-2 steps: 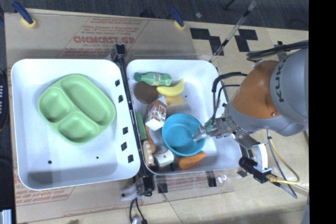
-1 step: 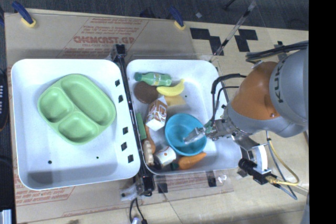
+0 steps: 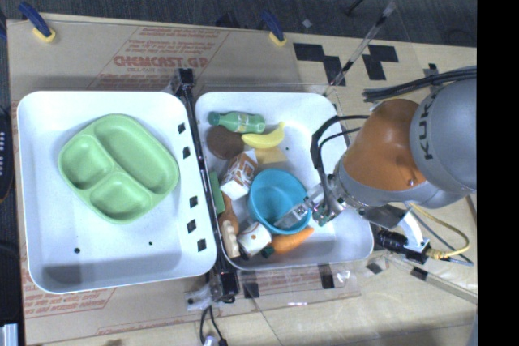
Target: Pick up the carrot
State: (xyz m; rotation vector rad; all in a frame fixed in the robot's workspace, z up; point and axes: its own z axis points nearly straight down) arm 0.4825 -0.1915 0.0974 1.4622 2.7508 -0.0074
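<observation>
Carrot: one carrot [image 3: 293, 240], orange, lying flat near the front wall of the right bin [image 3: 353, 243], just below the blue bowl [image 3: 276, 197] and beside a small white die-like block [image 3: 256, 238].
How it should handle: I judge it light and stiff, probably a smooth toy, so it may slip or roll if I pinch it off-centre. The bowl rim and the bin wall crowd it on both sides.
Where I would grip: across its thick middle, fingers on either long side, coming straight down.
My hand: my hand [image 3: 310, 211] sits low, just above the carrot and touching or nearly touching the bowl's right rim. I cannot tell whether it is released or clenched; nothing is visibly held.
Count, right bin: one carrot, one bowl, one banana [image 3: 264, 138], one green bottle [image 3: 238, 122], one brown round piece [image 3: 223, 143], one small carton [image 3: 240, 170], plus a few small pieces I cannot name.
Count, left bin: one green divided plate [image 3: 118, 166] in the left bin [image 3: 49, 255].
Counter: two bins side by side on the counter [image 3: 130, 53].
</observation>
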